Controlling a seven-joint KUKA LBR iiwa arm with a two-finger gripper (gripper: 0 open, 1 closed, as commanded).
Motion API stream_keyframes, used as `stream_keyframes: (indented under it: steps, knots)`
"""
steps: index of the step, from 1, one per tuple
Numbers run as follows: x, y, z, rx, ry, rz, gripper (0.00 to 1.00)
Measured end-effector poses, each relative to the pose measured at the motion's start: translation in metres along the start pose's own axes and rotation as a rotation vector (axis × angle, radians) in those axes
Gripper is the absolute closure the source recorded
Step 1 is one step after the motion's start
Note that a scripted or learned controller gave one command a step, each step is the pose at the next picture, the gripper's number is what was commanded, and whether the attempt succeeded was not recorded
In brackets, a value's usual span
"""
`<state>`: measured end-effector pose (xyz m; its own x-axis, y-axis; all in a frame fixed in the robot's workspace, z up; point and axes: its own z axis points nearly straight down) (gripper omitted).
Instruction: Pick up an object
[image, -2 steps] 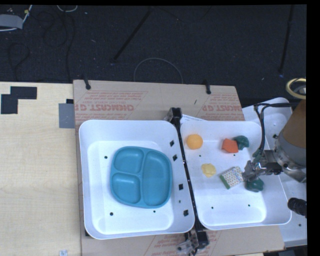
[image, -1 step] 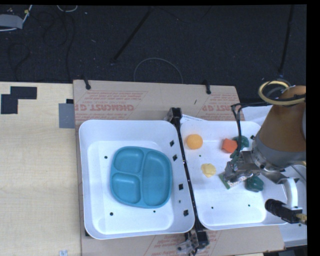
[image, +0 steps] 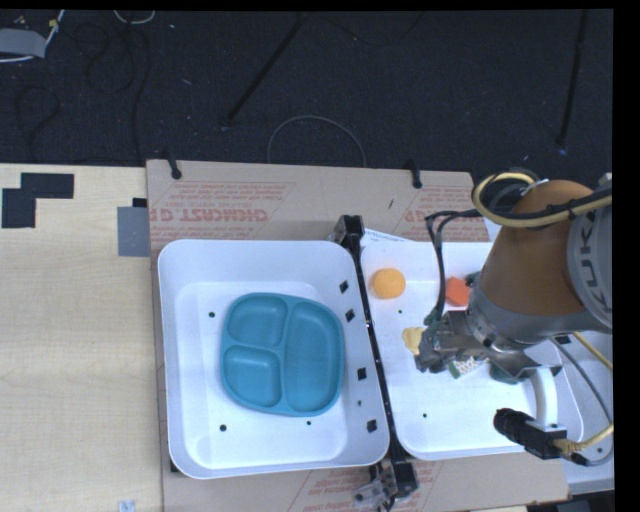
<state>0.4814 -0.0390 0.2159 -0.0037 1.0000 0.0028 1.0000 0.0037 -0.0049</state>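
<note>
The grey arm's wrist (image: 530, 290) is hanging over the right bin (image: 440, 440), its gripper (image: 440, 352) sitting low just beside a pale yellow object (image: 411, 338) to its left, the orange ball (image: 388, 283) lying farther up-left; its grasp cannot be judged.

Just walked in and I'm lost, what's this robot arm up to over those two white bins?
The arm is reaching into the right bin, with its gripper low beside a small yellow piece. An orange ball lies near the divider between the bins, and a small orange-red thing sits by the arm. The left bin holds a blue divided plate, untouched. I can't tell whether the gripper has caught anything.
</note>
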Motion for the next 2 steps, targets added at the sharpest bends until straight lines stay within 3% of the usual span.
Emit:
stream_keyframes:
  steps: [1, 2]
  knots:
    - [0.054, 0.002, 0.009, 0.002, 0.0, -0.001, 1.0]
    - [0.104, 0.002, -0.006, -0.001, -0.002, 0.0, 1.0]
